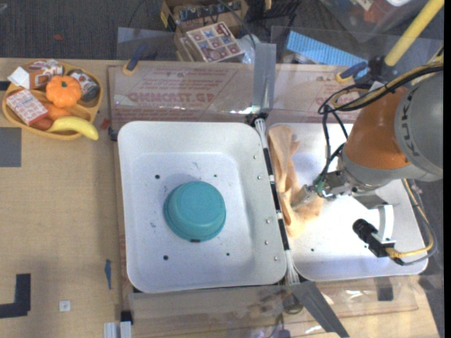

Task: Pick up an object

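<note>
Camera view: we take the right white bin (pixel 394 259) as our landmark. A tan, soft, crumpled cloth-like thing (pixel 287 178) lies along that bin's left wall, running from near the far-left corner down to abt mid-length, where it bunches up. We judge it light, limp, not fragile, prob. easy to pinch but apt to sag, drag or slip out if only a thin fold is caught. Best hold, in our view: the thick bunched part at its near end, not the flat strip by the wall, where the rim wd get in the way.

The gripper (pixel 310 194) sits low over that bunched end, just inside the bin's left wall. We can't tell its opening: the tips are blurred into the fabric, so no claim of a hold.

Arm pose: the grey arm w/ orange band (pixel 377 146) comes in over the bin's right side and far edge, wrist bent down and leftward twd the cloth, cables looping above it.

Left of the landmark, in the neighbouring left white bin (pixel 141 146), a teal round bowl, upside down (pixel 196 210), sits near centre, well apart from the gripper.
</note>
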`<state>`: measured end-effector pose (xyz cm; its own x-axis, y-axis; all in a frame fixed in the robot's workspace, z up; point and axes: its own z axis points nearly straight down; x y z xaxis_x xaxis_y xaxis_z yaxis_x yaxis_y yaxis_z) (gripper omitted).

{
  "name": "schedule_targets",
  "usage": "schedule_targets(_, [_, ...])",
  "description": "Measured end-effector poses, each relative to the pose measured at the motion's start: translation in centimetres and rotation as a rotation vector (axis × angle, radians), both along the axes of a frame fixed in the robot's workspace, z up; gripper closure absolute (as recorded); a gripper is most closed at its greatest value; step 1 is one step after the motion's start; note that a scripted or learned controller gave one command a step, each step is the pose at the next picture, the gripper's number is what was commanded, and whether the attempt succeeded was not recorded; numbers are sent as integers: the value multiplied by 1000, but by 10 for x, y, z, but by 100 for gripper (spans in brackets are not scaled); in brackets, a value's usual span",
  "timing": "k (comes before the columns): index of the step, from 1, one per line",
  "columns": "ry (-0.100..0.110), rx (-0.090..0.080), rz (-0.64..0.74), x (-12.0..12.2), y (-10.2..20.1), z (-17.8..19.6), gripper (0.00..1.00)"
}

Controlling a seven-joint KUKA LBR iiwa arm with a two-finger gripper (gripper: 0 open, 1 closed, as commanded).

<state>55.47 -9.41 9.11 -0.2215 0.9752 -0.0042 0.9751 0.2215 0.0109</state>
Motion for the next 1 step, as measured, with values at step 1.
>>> schedule_targets(1, [10, 3, -199, -2, 46, 94, 0])
